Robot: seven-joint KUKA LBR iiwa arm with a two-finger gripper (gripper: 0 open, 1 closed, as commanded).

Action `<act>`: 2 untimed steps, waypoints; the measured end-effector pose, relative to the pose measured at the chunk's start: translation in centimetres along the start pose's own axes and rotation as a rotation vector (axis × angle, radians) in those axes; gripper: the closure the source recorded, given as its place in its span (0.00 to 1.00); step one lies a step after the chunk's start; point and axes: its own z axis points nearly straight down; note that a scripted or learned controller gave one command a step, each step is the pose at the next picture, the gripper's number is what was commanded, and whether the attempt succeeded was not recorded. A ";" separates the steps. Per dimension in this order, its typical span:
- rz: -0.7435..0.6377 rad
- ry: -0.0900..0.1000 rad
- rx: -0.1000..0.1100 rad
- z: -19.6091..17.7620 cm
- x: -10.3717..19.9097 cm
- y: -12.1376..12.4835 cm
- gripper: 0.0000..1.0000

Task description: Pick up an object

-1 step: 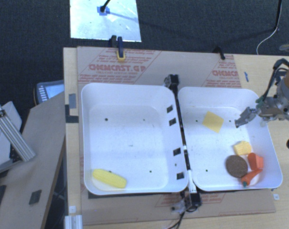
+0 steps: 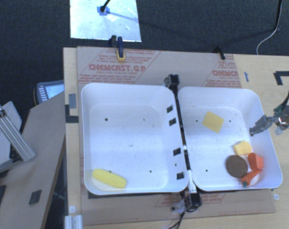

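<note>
The gripper is seen at the right bin's right rim, nothing between its fingers; whether they are apart cannot be told; a yellow square lies to their left; a yellow block, brown disc and two orange pieces are clustered just below them; a corn cob lies far left in the left bin.

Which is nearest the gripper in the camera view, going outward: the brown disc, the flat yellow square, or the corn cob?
From the gripper:
1. Brown disc, right bin, near corner.
2. Flat yellow square, right bin, middle.
3. Corn cob, left bin, near left corner.
</note>
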 end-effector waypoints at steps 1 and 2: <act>-0.001 0.004 0.009 10.1 -1.1 -1.4 0.00; -0.014 0.007 0.007 17.4 8.1 1.0 0.00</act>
